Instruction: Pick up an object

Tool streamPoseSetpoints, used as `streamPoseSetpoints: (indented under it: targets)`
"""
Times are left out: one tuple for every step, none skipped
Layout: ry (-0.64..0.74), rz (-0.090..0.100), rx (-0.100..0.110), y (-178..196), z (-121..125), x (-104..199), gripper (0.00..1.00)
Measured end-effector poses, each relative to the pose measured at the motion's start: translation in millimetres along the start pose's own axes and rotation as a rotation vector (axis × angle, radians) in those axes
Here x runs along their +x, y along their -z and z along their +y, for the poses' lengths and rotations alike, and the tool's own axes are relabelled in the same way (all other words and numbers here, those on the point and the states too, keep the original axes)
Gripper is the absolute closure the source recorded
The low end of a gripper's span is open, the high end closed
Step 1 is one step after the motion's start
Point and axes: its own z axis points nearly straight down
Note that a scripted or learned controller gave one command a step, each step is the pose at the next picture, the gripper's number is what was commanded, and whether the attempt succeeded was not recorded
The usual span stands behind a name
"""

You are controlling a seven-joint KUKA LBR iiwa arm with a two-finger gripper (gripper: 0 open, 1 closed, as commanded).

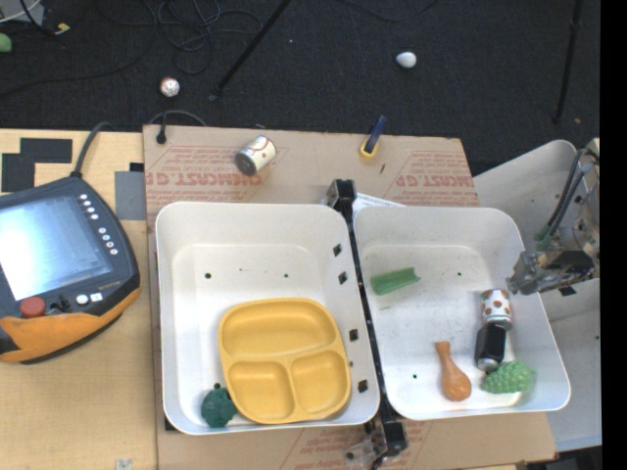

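worktop [59, 409]: tan surface, cardboard sheet [294, 169] under both bins
left bin [186, 233]: white, shallow, holds the tray and a dark green lump
right bin [441, 228]: white, shallow, holds four small items
teach pendant [59, 262]: left of the left bin on the worktop, grey screen, orange lower edge
yellow tray [284, 360]: three compartments, front centre of the left bin
arm [578, 204]: only wrist hardware seen at the right edge, above the right bin's right rim
end effector [534, 272]: sits at the right bin's right rim, just beside the bottle's cap end; open or closed, cannot tell; nothing seen in it
green block [395, 281]: flat, left-centre of the right bin, well apart from the others
bottle [493, 329]: dark body, red-and-white top, lying near the right wall
green bumpy toy [507, 377]: front right corner, touching the bottle's lower end
orange drumstick-shaped toy [452, 372]: front of the right bin, just left of the bumpy toy
dark green lump [217, 407]: front left corner of the left bin, beside the tray
small can [255, 155]: on the cardboard behind the left bin
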Motion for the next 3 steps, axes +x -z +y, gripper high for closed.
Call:
streamPoseSetpoints:
  targets:
    - [0.009,-0.003,-0.016,76.2,117.7,46.7,1.00]
    - [0.007,-0.003,-0.021,274.9,127.2,102.2,1.00]
    - [-0.001,0.001,0.007,196.7,43.9,114.8,1.00]
